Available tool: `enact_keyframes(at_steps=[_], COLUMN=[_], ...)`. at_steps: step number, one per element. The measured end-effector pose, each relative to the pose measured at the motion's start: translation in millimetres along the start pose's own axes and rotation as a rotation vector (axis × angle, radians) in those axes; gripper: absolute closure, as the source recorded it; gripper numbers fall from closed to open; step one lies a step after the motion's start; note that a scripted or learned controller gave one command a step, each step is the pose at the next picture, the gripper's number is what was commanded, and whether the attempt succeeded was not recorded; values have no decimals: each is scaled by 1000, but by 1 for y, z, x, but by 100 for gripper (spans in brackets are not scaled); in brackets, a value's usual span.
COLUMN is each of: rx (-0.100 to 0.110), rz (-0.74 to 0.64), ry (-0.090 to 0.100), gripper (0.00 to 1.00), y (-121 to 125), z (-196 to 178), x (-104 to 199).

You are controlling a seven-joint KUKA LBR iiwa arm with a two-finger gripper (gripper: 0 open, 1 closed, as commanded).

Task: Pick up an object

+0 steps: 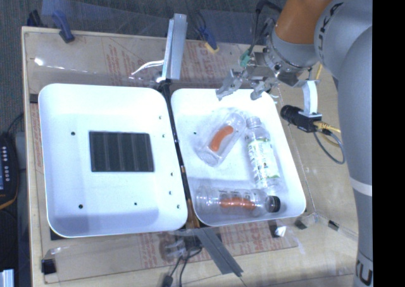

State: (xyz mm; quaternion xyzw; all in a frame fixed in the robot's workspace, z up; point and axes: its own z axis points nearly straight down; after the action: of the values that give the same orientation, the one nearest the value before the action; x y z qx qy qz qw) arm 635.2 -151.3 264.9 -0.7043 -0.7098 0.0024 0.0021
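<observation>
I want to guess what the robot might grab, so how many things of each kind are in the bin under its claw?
Clear plastic bottles: 2, one upright-lying with a white label, one along the near wall with orange inside
Clear plastic bags holding an orange piece: 1
Total: 3

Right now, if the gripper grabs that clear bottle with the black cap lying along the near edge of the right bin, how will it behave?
The clear bottle lies on its side, so a nudge would probably roll it. Its smooth plastic looks slippery and thin, likely light and squashy. The bin wall beside it may crowd the gripper.
</observation>
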Motion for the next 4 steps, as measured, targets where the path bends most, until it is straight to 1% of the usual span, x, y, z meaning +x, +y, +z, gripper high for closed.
enact_keyframes(at_steps=[1,2,3,4], rx=[-1,-40,-48,-53], rz=[-64,-73,-70,-83], ry=[0,-16,-20,-24], gripper=[0,0,0,0], y=[-25,-13,-6,0], z=[114,137,145,144], x=[-17,-50,-51,-42])
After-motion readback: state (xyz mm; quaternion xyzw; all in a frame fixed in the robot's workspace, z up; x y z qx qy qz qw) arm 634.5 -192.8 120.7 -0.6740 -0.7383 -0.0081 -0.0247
